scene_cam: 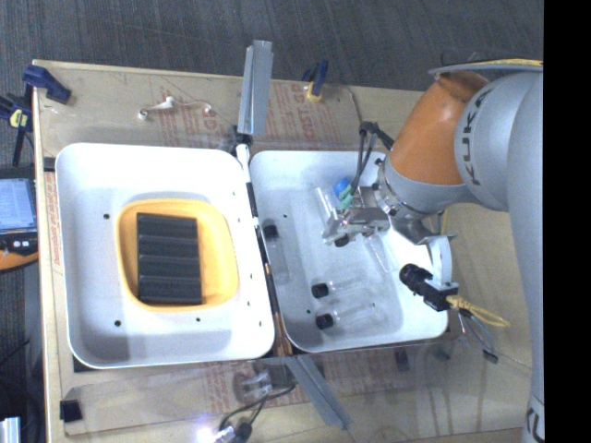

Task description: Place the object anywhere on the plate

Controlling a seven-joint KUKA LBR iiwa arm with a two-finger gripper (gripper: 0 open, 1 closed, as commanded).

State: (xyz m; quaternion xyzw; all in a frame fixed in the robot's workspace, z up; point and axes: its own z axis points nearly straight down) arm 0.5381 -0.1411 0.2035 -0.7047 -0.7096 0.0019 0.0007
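Arm over the right bin, plate waiting in the left

Nearest the camera, two small black-capped clear pieces (323, 320) lie at about six o'clock in the right bin (420, 326). Up from there, the gripper (347, 226) hangs over the bin's middle — whether it is open or closed, I cannot tell — with a clear object with a blue-green end (343, 190) just at its twelve o'clock. Over at nine o'clock, the yellow plate (220, 247) sits in the left bin (83, 183), bearing a black ridged block (169, 257).
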